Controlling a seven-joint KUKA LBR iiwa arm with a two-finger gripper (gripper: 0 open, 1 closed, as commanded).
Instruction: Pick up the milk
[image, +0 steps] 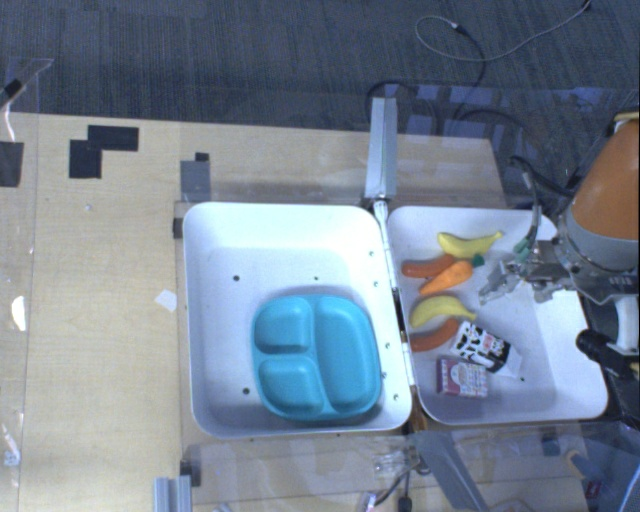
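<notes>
Milk (483, 347): a small black-and-white carton is lying on its side, at a slant, in the right bin (570, 395), toward the front, just below the lower banana and sausage and just above a pink box.
Handling: it is looking light and fairly stiff, a small carton with flat printed faces; the faces are probably smooth and a little slippery, and the walls might dent under a hard squeeze.
Where to hold: I am judging the best hold to be across the short width of its body, near the middle, with the fingers coming down on the two long sides.
Pincer (515, 278): it is hanging over the right bin, above and to the right of the milk, near the upper banana; nothing is sitting between its fingers, and I cannot tell whether they are spread or closed.
Right bin: it is holding two bananas (467, 243), a carrot (447, 277), two reddish sausages (427, 267), the milk and the pink box (463, 379).
Left bin (215, 300): it is holding a blue divided tray (315, 355), with three hollows.
Tabletop (90, 330): it is carrying both bins side by side.
</notes>
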